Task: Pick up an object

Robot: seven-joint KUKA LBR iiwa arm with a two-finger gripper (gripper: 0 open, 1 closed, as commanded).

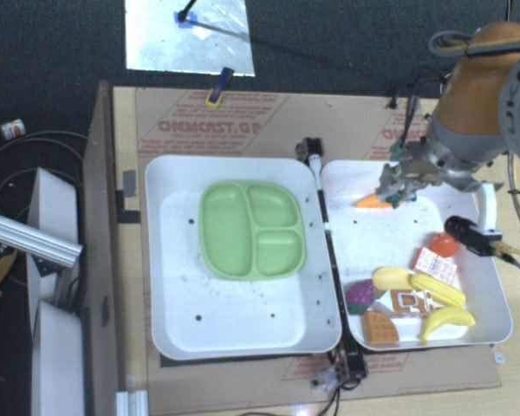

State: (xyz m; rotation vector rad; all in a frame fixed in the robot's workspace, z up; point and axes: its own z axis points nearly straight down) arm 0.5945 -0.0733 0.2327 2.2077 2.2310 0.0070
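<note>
My gripper hangs low over the back of the right bin. An orange toy carrot lies on the bin floor just left of it, its green end right at the gripper's tip. Whether the carrot is gripped is too small to tell. Toy food is piled at the front of the same bin: a purple piece, a yellow lemon, a corn cob, a banana, a waffle and a red and white box.
The left bin holds a green divided plate. A raised rim separates the two bins. The right bin's floor between the carrot and the toy pile is bare.
</note>
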